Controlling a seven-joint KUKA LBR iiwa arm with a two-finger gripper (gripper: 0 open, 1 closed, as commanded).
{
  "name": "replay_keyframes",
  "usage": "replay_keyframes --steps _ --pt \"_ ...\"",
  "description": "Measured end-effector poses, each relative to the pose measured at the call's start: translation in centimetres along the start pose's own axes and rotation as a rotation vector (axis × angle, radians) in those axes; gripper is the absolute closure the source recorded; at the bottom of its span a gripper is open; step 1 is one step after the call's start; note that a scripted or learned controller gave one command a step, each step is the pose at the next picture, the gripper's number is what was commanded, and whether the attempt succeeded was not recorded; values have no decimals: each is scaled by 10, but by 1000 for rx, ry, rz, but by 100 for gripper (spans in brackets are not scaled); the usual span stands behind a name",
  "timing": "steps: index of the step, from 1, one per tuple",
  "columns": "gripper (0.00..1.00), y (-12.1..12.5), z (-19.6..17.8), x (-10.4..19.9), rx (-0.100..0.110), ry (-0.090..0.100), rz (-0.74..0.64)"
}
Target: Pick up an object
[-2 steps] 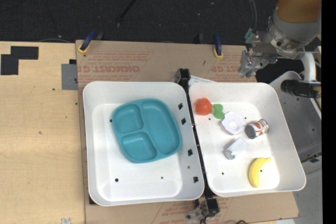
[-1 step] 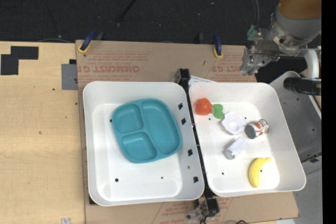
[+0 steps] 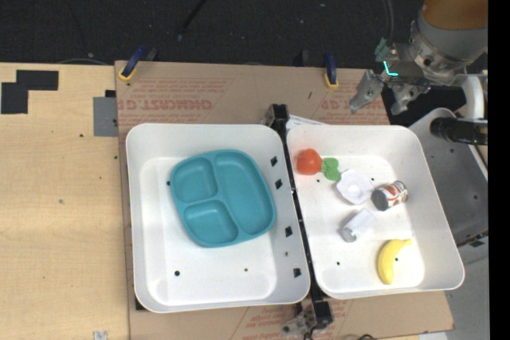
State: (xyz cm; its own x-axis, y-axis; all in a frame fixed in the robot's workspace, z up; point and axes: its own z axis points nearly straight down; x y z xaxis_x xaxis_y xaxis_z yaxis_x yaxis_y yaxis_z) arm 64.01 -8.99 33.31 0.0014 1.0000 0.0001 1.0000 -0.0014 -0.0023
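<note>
Nearest the camera, at the front of the right bin (image 3: 446,251), lies a banana (image 3: 392,259), its long axis running roughly front to back with a slight curve. Behind it sit a small grey-white cylinder (image 3: 356,225), tilted on its side, a can (image 3: 388,195) lying on its side, and a white cup (image 3: 353,188) just beside the can. Toward the rear left of the same bin are a red fruit (image 3: 308,162) and a green piece (image 3: 330,168), touching or nearly so. The left bin (image 3: 147,171) holds a teal tray (image 3: 221,197) with three compartments.

Gripper (image 3: 381,93) hangs above the cardboard behind the right bin, outside its rear rim and clear of everything. Its fingers (image 3: 363,95) stand apart with nothing between them: the claw is open and carries no load.

Governing relation: every candidate lies forward of the claw, toward the camera. The red fruit and green piece lie forward and to the view's left; the cup and can are almost directly forward, and they are the closest reach. The banana is farthest.

Judgement: the pick has not begun. The claw must travel forward over the rim, then descend. The cup and can crowd each other, a risk of a fouled grasp.
</note>
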Motion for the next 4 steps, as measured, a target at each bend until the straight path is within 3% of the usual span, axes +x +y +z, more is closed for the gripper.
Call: replay_keyframes --steps 1,2,3,4 --pt "100 0 -10 -1 0 0 0" --pt "0 0 -10 -1 1 0 0" --pt "100 0 -20 -1 1 0 0" --pt "0 0 -19 -1 1 0 -1"
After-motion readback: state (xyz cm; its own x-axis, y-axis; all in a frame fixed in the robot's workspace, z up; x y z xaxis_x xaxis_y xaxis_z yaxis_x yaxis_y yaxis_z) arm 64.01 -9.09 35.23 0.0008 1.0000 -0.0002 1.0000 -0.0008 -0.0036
